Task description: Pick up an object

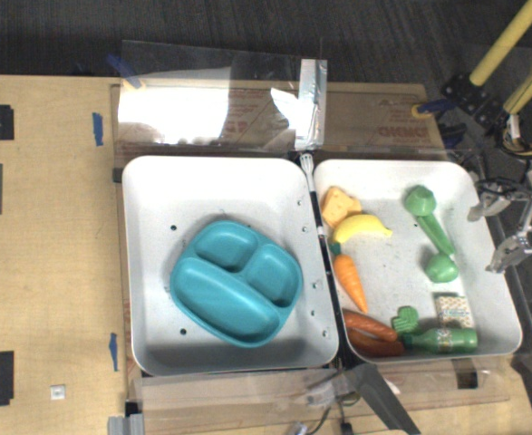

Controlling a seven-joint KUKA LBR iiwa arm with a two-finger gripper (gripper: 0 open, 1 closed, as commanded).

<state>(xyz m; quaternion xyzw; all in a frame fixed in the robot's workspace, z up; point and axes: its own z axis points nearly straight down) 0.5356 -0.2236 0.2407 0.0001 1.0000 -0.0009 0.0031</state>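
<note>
Jaws (506,229) hang at the right white bin's (388,270) edge, state unclear; green plastic dumbbell (431,232) lies just left.

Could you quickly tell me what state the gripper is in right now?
Two-finger gripper: open, holding nothing, at the right bin's right edge.

A robotics lab: taped cardboard bench (48,243), two white bins (148,188) (toy food inside), dark carpet.
</note>
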